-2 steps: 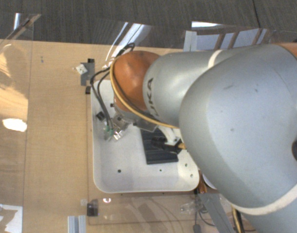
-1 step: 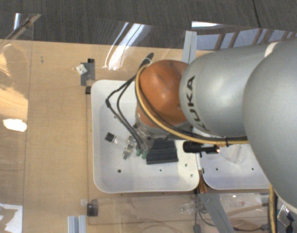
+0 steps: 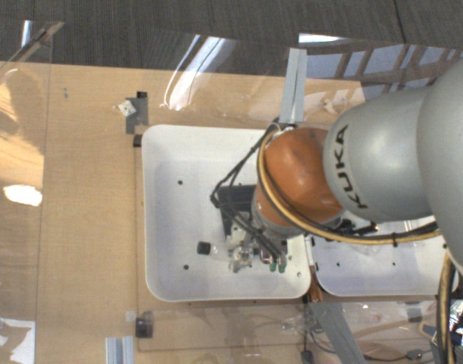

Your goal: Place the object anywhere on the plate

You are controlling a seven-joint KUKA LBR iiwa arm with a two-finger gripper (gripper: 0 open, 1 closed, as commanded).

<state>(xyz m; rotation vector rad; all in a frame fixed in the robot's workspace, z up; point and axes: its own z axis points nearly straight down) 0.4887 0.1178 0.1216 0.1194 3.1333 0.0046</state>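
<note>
Currently I cannot tell the state of the gripper [image 3: 254,258] low in the left bin [image 3: 167,203]. Risk: the arm [image 3: 367,165] hides contact, so a missed grasp goes unnoticed.

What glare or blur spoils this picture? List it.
Camera view: bright glare streaks across the clear screen at the bench's back, a white patch of reflected light at left; the arm looms large and soft-edged; the gripper region is cluttered and indistinct.
</note>
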